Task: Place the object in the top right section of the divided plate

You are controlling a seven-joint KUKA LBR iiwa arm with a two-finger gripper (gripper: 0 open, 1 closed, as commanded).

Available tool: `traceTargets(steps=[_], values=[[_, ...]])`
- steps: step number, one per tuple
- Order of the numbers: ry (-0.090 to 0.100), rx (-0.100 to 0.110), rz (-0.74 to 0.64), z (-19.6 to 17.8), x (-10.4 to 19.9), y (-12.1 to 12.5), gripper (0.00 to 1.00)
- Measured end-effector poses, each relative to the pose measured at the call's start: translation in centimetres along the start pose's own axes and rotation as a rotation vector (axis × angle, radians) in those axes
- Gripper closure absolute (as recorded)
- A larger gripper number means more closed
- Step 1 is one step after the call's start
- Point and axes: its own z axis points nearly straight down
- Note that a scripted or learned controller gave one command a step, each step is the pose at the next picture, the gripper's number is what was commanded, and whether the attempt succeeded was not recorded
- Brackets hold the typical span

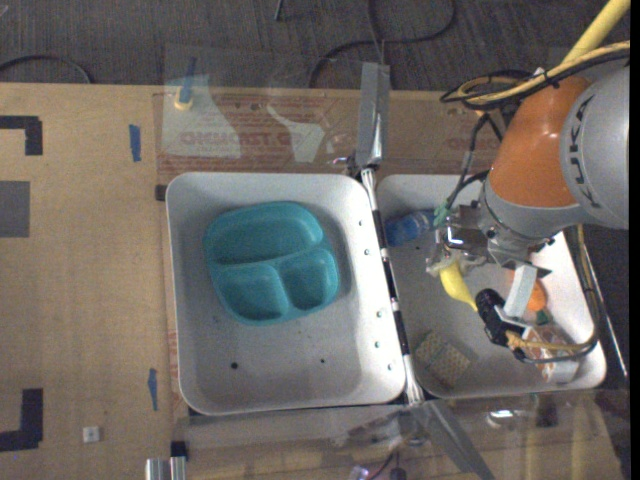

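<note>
My claw low in right white bin, over yellow banana-shaped toy — cannot tell its state; teal divided plastic plate sits in left bin.

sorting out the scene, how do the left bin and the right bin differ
The left bin holds one teal divided plate; the right bin holds several small things, among them a blue object and a yellow one. The arm's gripper is over the right bin, not the left. Both bins are shallow and white.
</note>
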Motion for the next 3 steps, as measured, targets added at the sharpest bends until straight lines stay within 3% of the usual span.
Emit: traceTargets(steps=[1, 2, 3], values=[[-0.001, -0.004, -0.140, 0.0, 10.2, 0.0, 1.00], [-0.001, -0.004, -0.147, 1.0, 15.9, 1.0, 1.00], [-0.001, -0.003, -0.153, -1.8, 23.7, 3.7, 1.00]])
